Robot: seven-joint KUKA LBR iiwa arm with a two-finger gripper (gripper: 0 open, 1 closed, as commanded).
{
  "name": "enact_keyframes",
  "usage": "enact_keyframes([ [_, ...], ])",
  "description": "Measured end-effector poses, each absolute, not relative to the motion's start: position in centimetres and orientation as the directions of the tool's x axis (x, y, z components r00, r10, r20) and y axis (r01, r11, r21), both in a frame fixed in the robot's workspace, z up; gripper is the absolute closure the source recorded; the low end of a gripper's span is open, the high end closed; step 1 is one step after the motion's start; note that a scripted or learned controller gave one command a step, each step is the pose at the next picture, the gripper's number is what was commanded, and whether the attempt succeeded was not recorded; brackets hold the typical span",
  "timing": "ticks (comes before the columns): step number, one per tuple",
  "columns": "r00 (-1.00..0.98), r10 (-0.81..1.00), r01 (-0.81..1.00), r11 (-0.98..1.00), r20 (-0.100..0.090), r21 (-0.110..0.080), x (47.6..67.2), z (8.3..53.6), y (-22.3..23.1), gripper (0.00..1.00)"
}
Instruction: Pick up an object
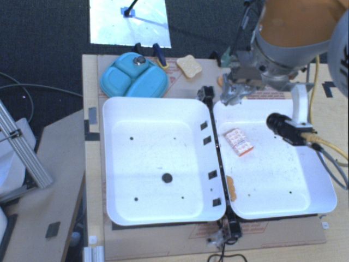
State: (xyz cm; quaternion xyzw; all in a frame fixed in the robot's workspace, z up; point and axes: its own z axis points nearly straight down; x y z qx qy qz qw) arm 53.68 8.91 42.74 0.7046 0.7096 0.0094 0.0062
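Small packet (239, 142), white with a red pattern, lies flat and tilted on the floor of the right bin (305, 198), toward its upper left part, near the divider between the two bins; nothing touches it; a small orange piece (231, 188) lies lower down in the same bin, close against its left wall. Left bin (117, 201) holds a small dark round thing (167, 177) on its floor, below the middle. The gripper (235, 94) hangs over the far left corner of the right bin, above and apart from the packet; whether it is open or closed I cannot tell, as its tip is a blur of metal against the bin rim. The arm (297, 21) rises behind it at upper right, its orange band broad and close to the camera. Behind the bins on the bench sit a blue divided plate (134, 78) and, to its right, a tan sponge-like piece (189, 66).
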Motion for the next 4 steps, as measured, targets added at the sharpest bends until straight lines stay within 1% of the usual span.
enact_keyframes([
  [1,-0.008,1.0,1.0,0.008,-0.001,-0.006,56.1,31.6,12.2,1.0],
  [2,-0.006,1.0,1.0,0.006,0.002,0.006,52.5,38.5,11.8,1.0],
  [3,-0.008,1.0,1.0,0.008,0.001,0.003,59.8,26.8,15.3,1.0],
  [4,0.0,1.0,1.0,0.0,-0.001,-0.008,53.8,22.2,13.4,1.0],
])
